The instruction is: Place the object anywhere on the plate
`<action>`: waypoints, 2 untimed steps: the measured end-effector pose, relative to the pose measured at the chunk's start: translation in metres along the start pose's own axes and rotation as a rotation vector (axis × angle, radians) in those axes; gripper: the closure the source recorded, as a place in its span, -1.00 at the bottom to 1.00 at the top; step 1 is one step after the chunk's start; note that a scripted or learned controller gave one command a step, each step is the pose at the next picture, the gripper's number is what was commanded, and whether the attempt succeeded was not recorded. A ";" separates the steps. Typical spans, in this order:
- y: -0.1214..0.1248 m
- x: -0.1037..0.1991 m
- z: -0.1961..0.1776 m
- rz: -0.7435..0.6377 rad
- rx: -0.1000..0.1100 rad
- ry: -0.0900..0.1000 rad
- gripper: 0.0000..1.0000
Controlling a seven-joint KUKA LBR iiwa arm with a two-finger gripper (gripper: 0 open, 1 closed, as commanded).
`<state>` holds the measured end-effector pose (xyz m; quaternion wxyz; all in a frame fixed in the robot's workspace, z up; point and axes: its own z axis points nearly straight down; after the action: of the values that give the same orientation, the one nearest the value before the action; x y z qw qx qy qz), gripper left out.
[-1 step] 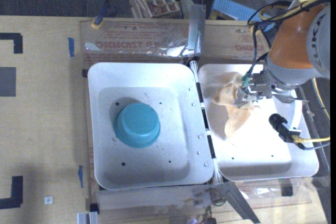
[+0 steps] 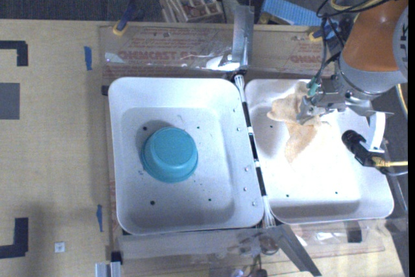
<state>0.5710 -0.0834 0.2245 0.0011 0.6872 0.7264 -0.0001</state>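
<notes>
A round blue plate (image 2: 170, 154) lies in the middle of the left white bin (image 2: 130, 97). Over the back of the right bin (image 2: 337, 201), my gripper (image 2: 312, 104) points down from the grey arm with its orange band. A floppy, pale tan piece of cloth-like material (image 2: 297, 133) hangs from it; its upper part is bunched around the fingers and its lower end trails toward the bin floor. The fingers look shut on the top of this tan piece. The plate is well to the left, across the divider between the bins.
A black fitting with a yellow cable (image 2: 358, 146) juts from the arm over the right bin's right side. A cardboard wall (image 2: 175, 48) runs behind both bins, with a metal bracket (image 2: 242, 36) at its middle. Clutter lies beyond it.
</notes>
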 end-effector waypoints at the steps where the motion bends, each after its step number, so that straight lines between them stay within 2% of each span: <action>1: -0.001 0.057 -0.007 -0.401 0.003 0.003 1.00; 2: -0.011 0.114 0.000 -0.800 0.002 0.003 1.00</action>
<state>0.5533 0.0294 0.2240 -0.0007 0.3500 0.9368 0.0000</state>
